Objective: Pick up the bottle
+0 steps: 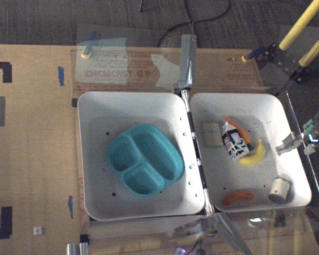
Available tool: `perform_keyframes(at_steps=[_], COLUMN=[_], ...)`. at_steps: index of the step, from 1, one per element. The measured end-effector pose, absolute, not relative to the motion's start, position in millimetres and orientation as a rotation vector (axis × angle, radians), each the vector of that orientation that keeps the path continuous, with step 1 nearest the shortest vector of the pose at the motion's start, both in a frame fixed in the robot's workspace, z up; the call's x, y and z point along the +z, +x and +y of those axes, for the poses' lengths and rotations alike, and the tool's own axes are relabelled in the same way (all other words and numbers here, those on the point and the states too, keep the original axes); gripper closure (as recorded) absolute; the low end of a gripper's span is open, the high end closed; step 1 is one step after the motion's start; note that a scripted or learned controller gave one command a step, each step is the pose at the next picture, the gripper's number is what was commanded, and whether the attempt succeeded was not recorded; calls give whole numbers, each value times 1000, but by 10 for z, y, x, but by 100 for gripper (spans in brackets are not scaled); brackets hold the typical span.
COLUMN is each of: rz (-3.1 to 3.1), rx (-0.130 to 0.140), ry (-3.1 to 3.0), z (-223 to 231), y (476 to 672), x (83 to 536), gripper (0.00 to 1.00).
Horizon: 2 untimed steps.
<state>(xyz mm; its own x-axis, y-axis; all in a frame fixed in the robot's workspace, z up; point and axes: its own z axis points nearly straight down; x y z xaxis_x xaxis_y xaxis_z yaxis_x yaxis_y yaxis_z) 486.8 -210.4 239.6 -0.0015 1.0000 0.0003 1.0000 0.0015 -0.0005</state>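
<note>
Light: you get even, soft overhead brightness | Glare: white bins (133, 102) look slightly washed out, sheen on clear plastic sheet (122, 68) | Shadows: faint under teal tray (144, 159) | Focus: generally soft, low detail | Floor (69, 9): dim

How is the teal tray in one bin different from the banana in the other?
The teal tray is far bigger than the banana, filling much of the left bin, while the banana takes a small spot in the right bin. The tray is blue-green with three compartments; the banana is plain yellow and curved. The tray lies alone; the banana sits right beside a small printed carton. Both lie flat on a white bin floor.
</note>
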Motion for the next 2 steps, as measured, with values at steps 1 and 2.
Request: perform_keyframes(at_steps=[1, 2], rz=[-2223, -2223], rx=[-2, -1], ry=[-2224, -2224], z=[-2117, -2117], y=[4873, 4873], x=[2497, 2497], gripper=[100, 0])
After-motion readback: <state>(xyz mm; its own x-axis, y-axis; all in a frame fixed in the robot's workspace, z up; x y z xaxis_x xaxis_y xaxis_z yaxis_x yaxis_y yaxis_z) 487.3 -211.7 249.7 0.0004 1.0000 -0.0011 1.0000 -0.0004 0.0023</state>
